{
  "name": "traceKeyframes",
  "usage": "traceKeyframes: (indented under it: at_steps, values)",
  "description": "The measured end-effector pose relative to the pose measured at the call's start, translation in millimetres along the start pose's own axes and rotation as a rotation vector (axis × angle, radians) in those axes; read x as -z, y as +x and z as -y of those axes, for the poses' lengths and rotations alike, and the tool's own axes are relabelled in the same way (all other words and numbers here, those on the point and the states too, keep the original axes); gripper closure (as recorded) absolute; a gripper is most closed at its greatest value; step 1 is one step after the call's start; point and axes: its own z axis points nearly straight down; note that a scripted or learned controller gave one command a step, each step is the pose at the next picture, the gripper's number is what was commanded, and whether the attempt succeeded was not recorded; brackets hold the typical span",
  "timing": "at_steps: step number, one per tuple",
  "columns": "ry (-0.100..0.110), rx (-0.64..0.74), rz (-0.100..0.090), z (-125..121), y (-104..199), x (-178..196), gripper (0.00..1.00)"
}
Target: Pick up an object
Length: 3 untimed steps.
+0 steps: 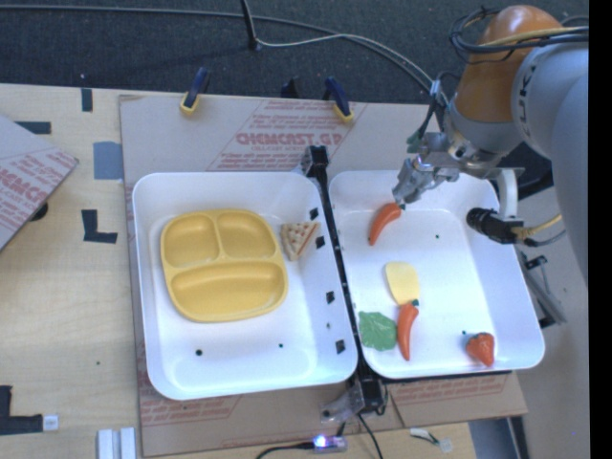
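Near the right bin's (516,285) far edge, the gripper (405,197) clasps a curved orange-red pepper (383,223) by its top.

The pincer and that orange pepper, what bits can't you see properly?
- Pincer: too small in the camera view to tell if it grips the orange pepper.
- Pepper's top end: hidden behind the pincer.
- Red thing in the right bin: too small to name.

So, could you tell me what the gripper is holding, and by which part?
The gripper appears to pinch the orange pepper by its upper tip, over the right bin.
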Motion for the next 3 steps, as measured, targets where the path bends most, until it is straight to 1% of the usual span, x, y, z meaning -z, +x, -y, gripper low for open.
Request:
traceKeyframes:
  at_steps: [1,2,3]
  values:
    - [-0.001,0.001,0.0,17,59,8,1.0]
    - [0.0,0.001,0.0,44,105,3,1.0]
    - [-0.001,0.002,-0.001,68,163,9,1.0]
